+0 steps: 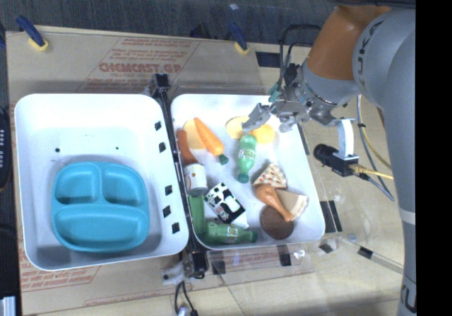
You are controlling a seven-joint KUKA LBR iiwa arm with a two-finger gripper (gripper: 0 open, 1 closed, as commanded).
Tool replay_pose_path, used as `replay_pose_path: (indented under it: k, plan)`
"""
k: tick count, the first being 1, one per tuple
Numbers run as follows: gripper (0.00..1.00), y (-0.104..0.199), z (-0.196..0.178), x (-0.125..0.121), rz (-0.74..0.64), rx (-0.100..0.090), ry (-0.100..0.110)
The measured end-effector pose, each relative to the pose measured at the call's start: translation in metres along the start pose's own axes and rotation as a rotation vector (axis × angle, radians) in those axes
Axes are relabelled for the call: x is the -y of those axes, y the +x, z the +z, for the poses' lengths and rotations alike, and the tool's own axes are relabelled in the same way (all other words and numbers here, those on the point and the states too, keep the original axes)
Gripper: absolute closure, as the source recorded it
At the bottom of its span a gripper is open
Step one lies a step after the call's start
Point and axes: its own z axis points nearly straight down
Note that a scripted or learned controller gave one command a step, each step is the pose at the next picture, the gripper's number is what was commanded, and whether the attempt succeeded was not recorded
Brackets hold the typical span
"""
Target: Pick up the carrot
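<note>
Carrot (208, 136): lies untouched in your right bin (311, 187).
Gripper (260, 116): hovering near the yellow lemon (236, 125), fingers spread, holding nothing.
Remaining: you must reach, grasp, lift.

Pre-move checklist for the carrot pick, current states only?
1. Orange carrot with green tip in view, right white bin: ok.
2. Top of carrot uncovered: ok.
3. Gripper above carrot: not ok, it sits over the yellow round piece, toward the bin's back right.
4. Room around carrot: not ok, brown sausage-like item lies right beside it.
5. Finger opening: cannot tell.
6. Blue divided tray out of path, left bin: ok.
</note>
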Motion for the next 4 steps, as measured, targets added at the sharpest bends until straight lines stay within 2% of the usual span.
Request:
replay_pose_path:
  k: [1,2,3,4]
  plan:
    - [0.00,-0.013,0.135,-0.058,0.014,0.006,-0.001]
    - [1.00,-0.011,0.124,-0.060,0.003,0.004,0.000]
    - [1.00,0.061,0.089,-0.041,0.213,-0.002,0.003]
    - [1.00,0.100,0.034,-0.002,0.349,-0.001,0.005]
